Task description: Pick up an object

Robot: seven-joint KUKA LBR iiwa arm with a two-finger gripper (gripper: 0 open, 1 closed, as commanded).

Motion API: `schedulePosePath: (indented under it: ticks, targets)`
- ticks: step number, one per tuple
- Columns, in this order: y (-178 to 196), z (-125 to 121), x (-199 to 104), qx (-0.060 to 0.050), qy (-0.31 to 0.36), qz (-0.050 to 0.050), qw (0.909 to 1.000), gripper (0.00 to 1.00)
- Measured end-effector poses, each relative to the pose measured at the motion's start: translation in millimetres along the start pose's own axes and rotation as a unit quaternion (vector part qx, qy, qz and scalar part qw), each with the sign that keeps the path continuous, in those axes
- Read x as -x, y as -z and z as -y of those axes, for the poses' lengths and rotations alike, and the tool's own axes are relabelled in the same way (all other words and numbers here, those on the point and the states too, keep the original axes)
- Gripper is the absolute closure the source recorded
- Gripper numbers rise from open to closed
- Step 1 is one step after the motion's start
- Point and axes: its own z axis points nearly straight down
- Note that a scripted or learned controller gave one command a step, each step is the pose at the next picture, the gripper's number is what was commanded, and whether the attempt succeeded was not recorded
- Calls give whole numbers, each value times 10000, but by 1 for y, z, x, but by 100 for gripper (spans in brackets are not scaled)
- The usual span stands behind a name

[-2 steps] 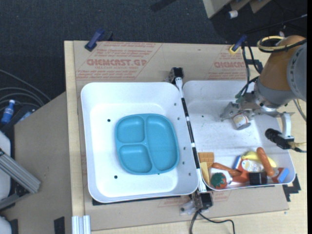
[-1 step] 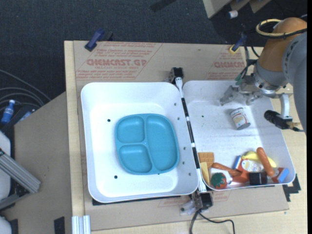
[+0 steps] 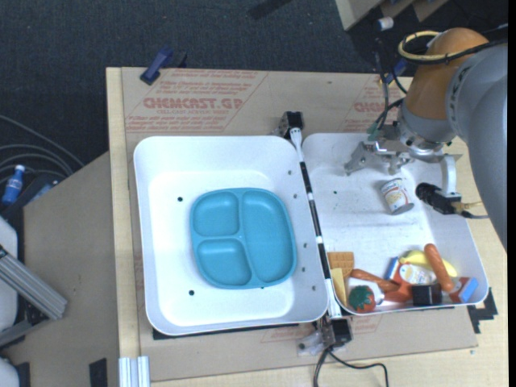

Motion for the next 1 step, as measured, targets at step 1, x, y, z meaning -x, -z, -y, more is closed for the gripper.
schedulePosePath:
  ticks: [1]
  targets:
    - [0,0,12,14,-7,13,10000,0]
